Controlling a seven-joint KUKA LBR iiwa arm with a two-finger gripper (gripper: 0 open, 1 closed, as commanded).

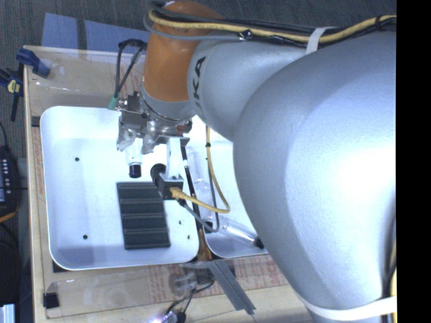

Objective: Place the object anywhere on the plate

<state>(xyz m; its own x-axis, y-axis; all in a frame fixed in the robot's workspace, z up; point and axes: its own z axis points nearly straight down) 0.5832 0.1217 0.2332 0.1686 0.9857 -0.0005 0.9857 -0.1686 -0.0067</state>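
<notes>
Tool (138,157) over left shallow white bin (60,180), finger state unreadable | dark ribbed rectangular slab (143,214) flat on bin floor just below tool | advice: descend centred, square to ribs.

One camera hangs above the bench (101,289), looking down at a slant on the bins (60,180); the arm (303,147) crowds close from the right.
</notes>
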